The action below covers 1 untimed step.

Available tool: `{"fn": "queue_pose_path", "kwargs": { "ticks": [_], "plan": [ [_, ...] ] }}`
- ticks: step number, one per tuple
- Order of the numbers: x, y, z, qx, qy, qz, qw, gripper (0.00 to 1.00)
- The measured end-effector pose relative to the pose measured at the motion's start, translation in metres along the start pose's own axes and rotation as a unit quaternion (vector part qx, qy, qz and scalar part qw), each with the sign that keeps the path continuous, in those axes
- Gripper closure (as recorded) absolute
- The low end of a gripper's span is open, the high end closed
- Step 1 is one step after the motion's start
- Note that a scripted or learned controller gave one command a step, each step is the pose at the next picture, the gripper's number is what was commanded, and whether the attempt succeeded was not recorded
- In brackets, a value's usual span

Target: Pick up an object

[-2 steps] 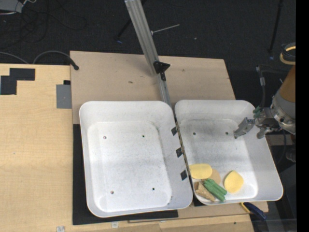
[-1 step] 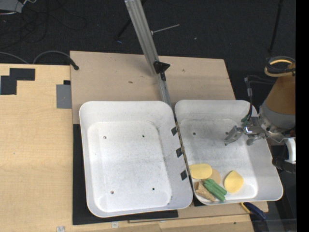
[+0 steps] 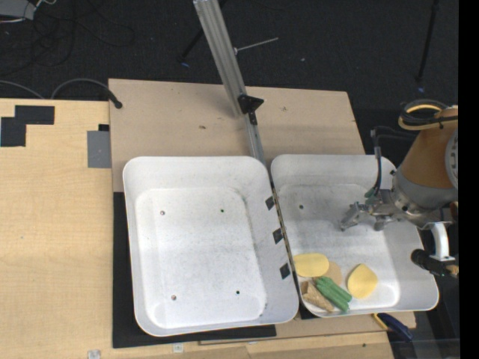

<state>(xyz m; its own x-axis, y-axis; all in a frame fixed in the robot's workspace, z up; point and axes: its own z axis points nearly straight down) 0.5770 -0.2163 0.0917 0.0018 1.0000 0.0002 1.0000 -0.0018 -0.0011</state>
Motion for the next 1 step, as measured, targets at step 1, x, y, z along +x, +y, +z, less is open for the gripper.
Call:
{"fn": "queue_pose_path", "kwargs": {
  "ticks": [1],
  "plan": [
    [-0.0008,-0.0003,-0.0100,0.000,0.000,0.002,1.0000,1.00]
  ]
}}
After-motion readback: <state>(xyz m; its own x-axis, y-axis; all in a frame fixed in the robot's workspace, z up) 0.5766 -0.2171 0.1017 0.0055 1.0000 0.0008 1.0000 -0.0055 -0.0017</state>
